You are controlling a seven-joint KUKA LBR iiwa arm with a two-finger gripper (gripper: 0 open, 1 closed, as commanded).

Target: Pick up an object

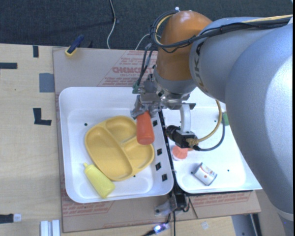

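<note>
Camera view: arm reaching from the right, claw (143, 113) pointing down, gripping an orange cylinder (145, 128) above the yellow plate (110, 151).

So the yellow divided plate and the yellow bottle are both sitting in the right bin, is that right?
Not quite. The camera view shows the yellow divided plate and the yellow bottle both in the left bin, not the right one; the bottle lies beside the plate's lower left edge.

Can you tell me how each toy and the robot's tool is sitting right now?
tool: above the left bin, at the orange cylinder's top
orange cylinder: tilted, over the plate's rim
yellow plate: flat in the left bin
yellow bottle: lying down
small white can: lying in the right bin
</note>
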